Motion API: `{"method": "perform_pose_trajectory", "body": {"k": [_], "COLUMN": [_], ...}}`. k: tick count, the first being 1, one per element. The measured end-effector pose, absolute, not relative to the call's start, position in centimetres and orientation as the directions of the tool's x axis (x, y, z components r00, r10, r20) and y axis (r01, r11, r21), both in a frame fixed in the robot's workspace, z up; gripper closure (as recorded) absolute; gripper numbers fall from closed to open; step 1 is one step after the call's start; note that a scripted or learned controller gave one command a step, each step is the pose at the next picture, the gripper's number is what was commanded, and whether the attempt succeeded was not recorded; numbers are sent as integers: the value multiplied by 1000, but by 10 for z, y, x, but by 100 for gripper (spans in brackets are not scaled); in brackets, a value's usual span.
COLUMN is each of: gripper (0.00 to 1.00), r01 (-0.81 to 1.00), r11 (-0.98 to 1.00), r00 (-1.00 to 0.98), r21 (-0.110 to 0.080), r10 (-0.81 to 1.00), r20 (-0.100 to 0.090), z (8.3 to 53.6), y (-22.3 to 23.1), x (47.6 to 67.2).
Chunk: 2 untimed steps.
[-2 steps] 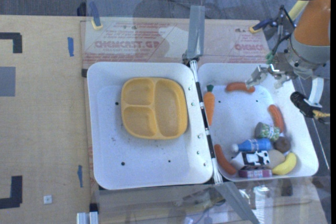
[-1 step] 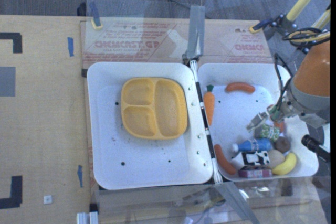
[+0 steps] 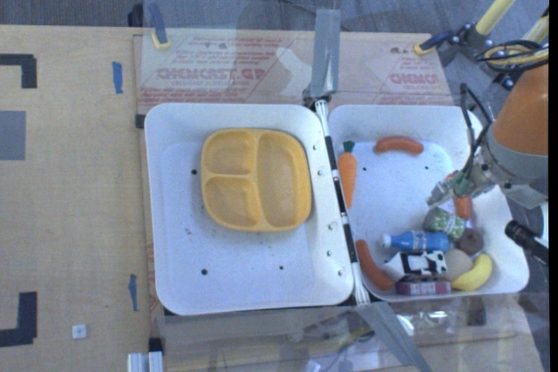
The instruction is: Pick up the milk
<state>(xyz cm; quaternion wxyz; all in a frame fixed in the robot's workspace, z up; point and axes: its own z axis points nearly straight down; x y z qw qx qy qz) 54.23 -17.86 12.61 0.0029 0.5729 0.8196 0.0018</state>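
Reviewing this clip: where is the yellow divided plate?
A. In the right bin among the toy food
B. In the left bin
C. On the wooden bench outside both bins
B: the yellow divided plate lies flat in the left bin; the toy food is in the right bin.

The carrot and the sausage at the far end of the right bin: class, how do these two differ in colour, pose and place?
The carrot is orange with a green top, while the sausage is plain reddish-orange. The carrot tapers to a point; the sausage is rounded at both ends and slightly curved. The carrot lies lengthwise along the right bin's left wall, whereas the sausage lies crosswise near its far wall. Both are long, lie flat and sit apart from the arm.
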Motion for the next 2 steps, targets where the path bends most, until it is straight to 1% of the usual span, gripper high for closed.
{"method": "perform_pose_trajectory", "body": {"k": [1, 2], "gripper": [100, 0], "r01": [978, 978], "r11": [207, 207], "r00": [-207, -207], "r21": [3, 3], "r10": [978, 978], "r20": [-1, -1], "z": [205, 205], "y": [-122, -122], "x": [595, 595]}}
